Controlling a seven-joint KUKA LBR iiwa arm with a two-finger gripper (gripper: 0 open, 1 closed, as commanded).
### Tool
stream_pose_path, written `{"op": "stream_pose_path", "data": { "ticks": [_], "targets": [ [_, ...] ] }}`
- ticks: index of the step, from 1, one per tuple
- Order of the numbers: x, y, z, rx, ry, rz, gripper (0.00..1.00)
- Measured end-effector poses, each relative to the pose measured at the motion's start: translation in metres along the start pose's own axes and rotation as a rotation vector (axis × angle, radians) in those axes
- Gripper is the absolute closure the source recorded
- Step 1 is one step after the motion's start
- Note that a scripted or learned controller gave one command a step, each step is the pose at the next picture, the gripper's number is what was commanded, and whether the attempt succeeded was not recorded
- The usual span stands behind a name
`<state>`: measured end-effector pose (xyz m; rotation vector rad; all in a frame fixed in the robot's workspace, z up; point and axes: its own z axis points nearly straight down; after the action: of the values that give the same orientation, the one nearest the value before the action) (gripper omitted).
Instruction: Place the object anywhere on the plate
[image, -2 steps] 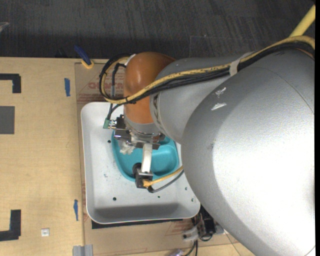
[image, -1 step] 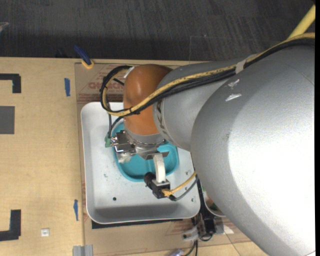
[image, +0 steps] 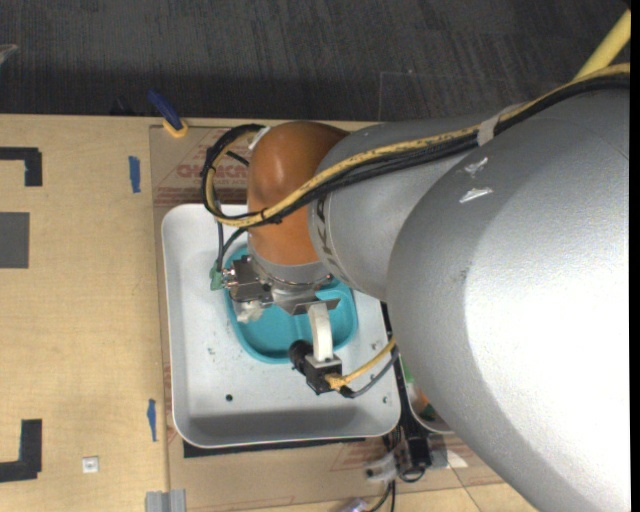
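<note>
- Over the left white bin (image: 190, 330), my wrist hangs right above the teal plate (image: 262, 340), hiding my pincer (image: 283, 312) (whether it grips anything, I cannot tell).
- Where the object lies I cannot tell either.
- Likely step: lowering to the plate; next, release and rise straight.
- Cables (image: 225, 215) loop close by; the bin wall is near.
</note>
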<state>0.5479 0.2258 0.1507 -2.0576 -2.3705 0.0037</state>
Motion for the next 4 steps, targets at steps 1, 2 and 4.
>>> {"op": "stream_pose_path", "data": {
  "ticks": [1,2,4],
  "targets": [
    [0.000,0.001,-0.009,-0.001,0.000,0.000,1.00],
    [0.001,0.001,-0.019,-0.002,0.001,0.000,1.00],
    [0.002,0.003,-0.038,-0.006,0.001,-0.001,1.00]
  ]
}}
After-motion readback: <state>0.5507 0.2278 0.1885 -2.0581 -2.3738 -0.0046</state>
